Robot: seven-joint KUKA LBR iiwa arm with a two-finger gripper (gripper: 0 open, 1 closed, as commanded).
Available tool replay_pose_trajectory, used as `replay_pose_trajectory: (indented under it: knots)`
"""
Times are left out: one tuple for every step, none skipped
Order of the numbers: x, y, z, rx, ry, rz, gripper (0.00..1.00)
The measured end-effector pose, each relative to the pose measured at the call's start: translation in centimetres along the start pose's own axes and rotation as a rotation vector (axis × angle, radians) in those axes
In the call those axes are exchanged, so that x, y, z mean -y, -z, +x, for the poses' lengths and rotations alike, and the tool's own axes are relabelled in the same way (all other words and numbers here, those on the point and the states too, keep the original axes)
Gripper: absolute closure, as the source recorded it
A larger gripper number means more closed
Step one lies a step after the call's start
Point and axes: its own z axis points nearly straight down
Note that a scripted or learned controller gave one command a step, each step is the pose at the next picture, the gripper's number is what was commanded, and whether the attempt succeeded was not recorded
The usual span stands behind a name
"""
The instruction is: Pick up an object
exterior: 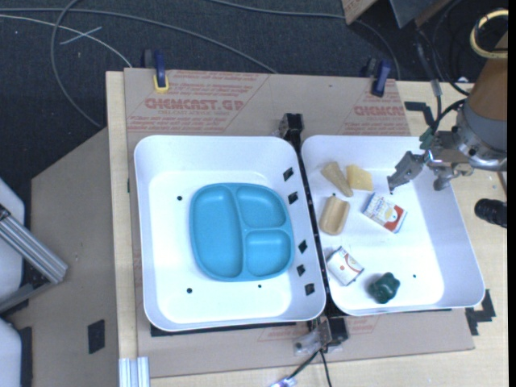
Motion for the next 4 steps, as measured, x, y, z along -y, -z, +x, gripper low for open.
replay_pose_trajectory:
  knots:
    - [-0.2, 0.7, 0.0, 0.002, 0.003, -0.013, 0.0]
    - [0.0, -3.5, -0.2, 0.001, 0.002, -0.009, 0.0]
    - [0.3, -8.8, 0.8, 0.001, 0.003, -0.008, 0.0]
    - [0.2, -13.1, 0.8, 0.001, 0.003, -0.008, 0.0]
